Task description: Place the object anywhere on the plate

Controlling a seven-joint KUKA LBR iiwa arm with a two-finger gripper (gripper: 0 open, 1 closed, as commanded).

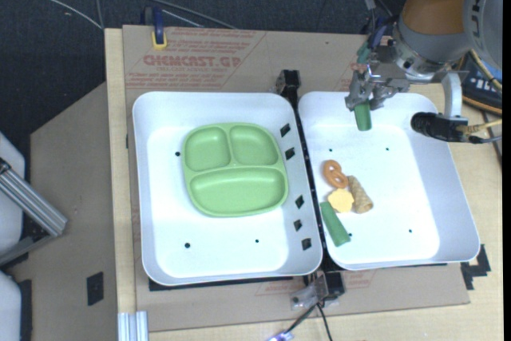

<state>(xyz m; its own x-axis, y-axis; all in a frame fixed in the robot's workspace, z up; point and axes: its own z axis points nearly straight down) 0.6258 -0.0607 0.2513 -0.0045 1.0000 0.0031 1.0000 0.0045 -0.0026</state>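
Note:
A green three-compartment plate lies in the left bin with nothing on it. Over the far part of the right bin, my gripper is shut on a small green cylinder that hangs upright below its fingers, above the bin floor. The plate lies well to the left of the gripper, across the divider between the bins.
In the right bin near its left wall lie an orange ring, a yellow chunk, a tan piece and a green stick. Black clips sit along the divider. A black fitting juts out at the right.

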